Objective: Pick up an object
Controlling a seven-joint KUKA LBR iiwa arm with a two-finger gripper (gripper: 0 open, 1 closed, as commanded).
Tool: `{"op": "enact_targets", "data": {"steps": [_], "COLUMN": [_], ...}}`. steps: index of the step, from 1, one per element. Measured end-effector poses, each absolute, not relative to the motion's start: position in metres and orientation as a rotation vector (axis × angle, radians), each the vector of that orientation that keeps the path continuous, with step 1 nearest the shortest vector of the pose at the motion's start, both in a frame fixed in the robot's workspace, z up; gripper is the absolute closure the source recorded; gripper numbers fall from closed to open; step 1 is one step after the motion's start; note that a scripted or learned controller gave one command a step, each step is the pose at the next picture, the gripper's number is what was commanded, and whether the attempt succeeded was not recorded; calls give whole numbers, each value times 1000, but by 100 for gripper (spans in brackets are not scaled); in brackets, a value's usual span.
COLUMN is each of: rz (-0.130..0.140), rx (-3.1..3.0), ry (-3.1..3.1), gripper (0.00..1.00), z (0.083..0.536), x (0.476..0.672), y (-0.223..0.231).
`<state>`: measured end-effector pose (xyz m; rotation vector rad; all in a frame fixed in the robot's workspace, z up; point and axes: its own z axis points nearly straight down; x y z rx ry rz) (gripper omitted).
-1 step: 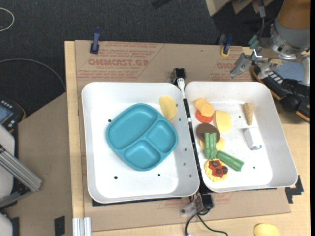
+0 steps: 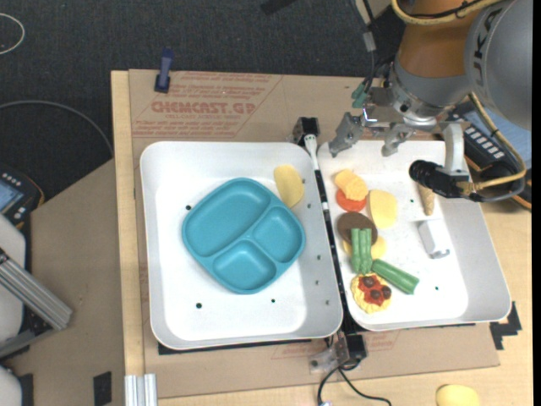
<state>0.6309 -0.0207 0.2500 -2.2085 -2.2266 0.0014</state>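
Green beans [image 2: 362, 249], long axis approx. vertical.

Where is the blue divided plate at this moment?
The blue divided plate lies in the left bin, near its middle, with a yellow food piece at its upper right edge.

The arm [image 2: 473, 32] is a thick rounded body, grey on its outer shell, with a broad orange band [image 2: 439, 24] above the wrist. Below the band sits a grey ring flange. The pincer [image 2: 369, 140] is bare grey metal with two angular fingers [image 2: 341, 135]. Thin dark cables loop around the orange section.
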Motion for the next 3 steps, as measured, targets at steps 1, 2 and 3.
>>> {"op": "enact_targets", "data": {"steps": [1, 2, 3], "rz": [9, -3, -18], "rx": [-2217, -2224, -2228], "ry": [-2214, -2221, -2232], "gripper": [0, 100, 100], "z": [183, 197, 401], "x": [570, 574, 537], "y": [-12, -13, -16]}}
